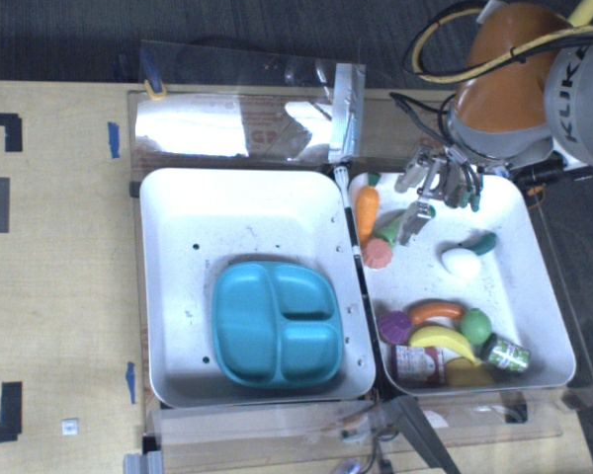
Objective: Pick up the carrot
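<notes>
1. carrot point(367, 208): in the right bin point(544, 265), upper-left corner, lying roughly lengthwise along the divider between the two bins, green top end pointing to the back wall. Nothing gripping it.
2. Just below the carrot: small pink/red round piece point(377, 253), touching or nearly touching the carrot's lower tip. A green bit point(388, 232) sits just right of the carrot's lower end.
3. gripper point(415, 220): just right of the carrot, over the same bin, fingers pointing down-left toward it. Nothing between the fingers; open or closed, cannot tell from this angle.
4. Further right of the carrot: white egg point(462, 262) with a dark green item point(484, 243) beside it.
5. Well below the carrot, at the bin's front: cluster of hot dog point(434, 312), banana point(443, 341), green fruit point(475, 324), purple item point(395, 328), can point(505, 355), and labelled jar point(416, 363).
6. Left of the carrot, across the divider: left bin point(178, 225) holding a blue divided plate point(277, 323).
</notes>
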`<state>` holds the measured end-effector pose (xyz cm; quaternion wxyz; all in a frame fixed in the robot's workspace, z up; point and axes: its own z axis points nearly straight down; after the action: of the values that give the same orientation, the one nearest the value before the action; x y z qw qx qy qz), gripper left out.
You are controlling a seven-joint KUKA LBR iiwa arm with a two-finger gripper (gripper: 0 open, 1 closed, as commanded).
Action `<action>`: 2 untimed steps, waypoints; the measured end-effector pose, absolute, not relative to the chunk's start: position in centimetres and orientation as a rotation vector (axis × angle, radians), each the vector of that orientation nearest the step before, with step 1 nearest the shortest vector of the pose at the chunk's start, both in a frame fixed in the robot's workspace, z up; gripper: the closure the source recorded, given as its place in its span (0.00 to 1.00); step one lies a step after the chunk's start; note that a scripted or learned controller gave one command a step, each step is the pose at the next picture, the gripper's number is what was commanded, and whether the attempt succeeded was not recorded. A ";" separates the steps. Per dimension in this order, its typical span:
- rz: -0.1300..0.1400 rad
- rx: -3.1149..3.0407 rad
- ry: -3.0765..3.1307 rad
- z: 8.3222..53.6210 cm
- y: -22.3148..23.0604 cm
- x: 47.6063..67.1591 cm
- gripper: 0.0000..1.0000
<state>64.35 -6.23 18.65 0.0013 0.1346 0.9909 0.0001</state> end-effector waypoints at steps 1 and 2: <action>0.002 0.251 3.132 13.2 -9.1 65.4 0.00; 0.002 0.030 3.138 8.7 -9.2 65.8 0.00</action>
<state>65.80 -9.20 8.73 0.0018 0.0096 1.0000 0.0006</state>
